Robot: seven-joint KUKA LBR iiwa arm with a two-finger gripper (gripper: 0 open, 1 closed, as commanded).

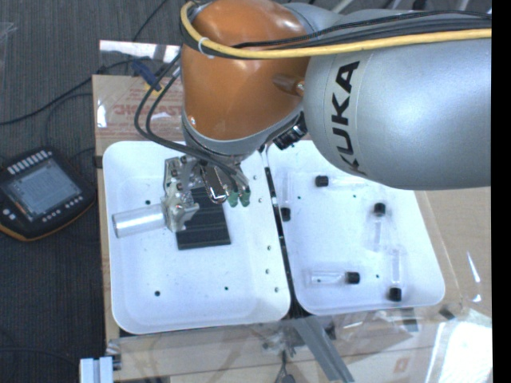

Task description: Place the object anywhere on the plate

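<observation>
A silver metal cylinder [137,223] lies on its side in the left white bin [136,302], toward its left wall. My gripper [182,212] hangs low over that bin, right at the cylinder's right end; whether it touches the cylinder I cannot tell. Just right of the gripper, a flat black ribbed slab [205,227] lies on the bin floor, partly covered by the gripper body. The big orange and grey wrist [239,62] hides the bin's far part.
The right white bin [423,294] holds several small clear vials with black caps, such as the vial [334,277] near its front and another vial [377,223] at mid-right. A black handheld pendant [38,194] lies on the floor left of the bench.
</observation>
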